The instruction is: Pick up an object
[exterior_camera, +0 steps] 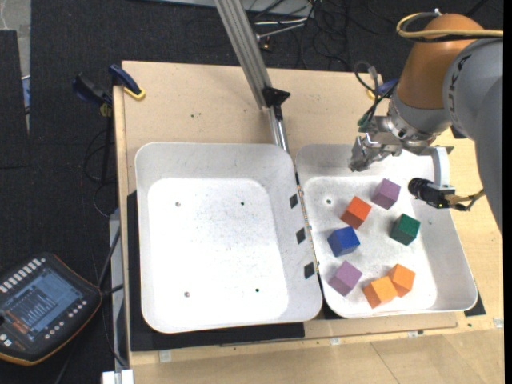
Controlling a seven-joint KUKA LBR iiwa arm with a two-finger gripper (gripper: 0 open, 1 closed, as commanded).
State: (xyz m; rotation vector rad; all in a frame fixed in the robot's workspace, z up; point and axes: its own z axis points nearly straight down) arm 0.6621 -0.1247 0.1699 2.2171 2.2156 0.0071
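Blocks, small coloured cubes apparently of wood or plastic, lie loose in the right-hand shallow white bin [448,290], and none is yet lifted. The hand [362,155] hangs over the far rim of that bin, tilted, with nothing visible between its parts; whether it stands wide or narrow I cannot tell at this angle.

Position of stock, reckoned from the hand:
- Nearest, just below it toward the camera: the light purple cube [387,193] and the orange cube [357,211], near each other but apart.
- Further toward the camera: the blue cube [344,240] and the dark green cube [406,229].
- Furthest, near the front wall: a second purple cube [346,278] and two orange cubes [390,285] touching one another.

Assessment of the step in hand: choice of target and approach. The light purple cube appears the soundest pick, being close and clear on all sides. The touching orange pair looks a poor choice, since the hand could wedge between them or push both.

Recommended practice: bring the hand square above the chosen cube, align its closing direction with two flat faces, descend vertically, and close only once it straddles the block. The black fitting [426,189] beside the purple cube looks a likely snag. The left-hand white bin [152,166] and the pale worktop [192,102] need no attention.
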